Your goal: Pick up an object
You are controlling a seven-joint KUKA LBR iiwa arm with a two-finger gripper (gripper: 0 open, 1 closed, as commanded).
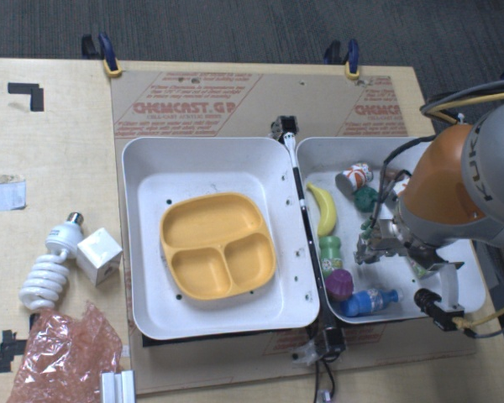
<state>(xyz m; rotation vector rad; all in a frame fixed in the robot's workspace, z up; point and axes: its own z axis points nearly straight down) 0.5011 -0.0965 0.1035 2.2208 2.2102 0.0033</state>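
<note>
Two shallow white bins sit side by side on the desk. My pincer hangs low in the right bin; cannot tell its state. Just beside it: yellow plastic banana, green cylindrical toy, purple round toy, blue plastic bottle. Left bin holds a yellow three-compartment tray. Brown backing board reads "CHEMCAST GP". My arm casing shows "KU".

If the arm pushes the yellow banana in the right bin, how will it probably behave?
The banana looks smooth and glossy, so it may slide easily. Its curved shape suggests it would pivot rather than roll. It lies near the bin wall, which would probably stop it soon.
</note>
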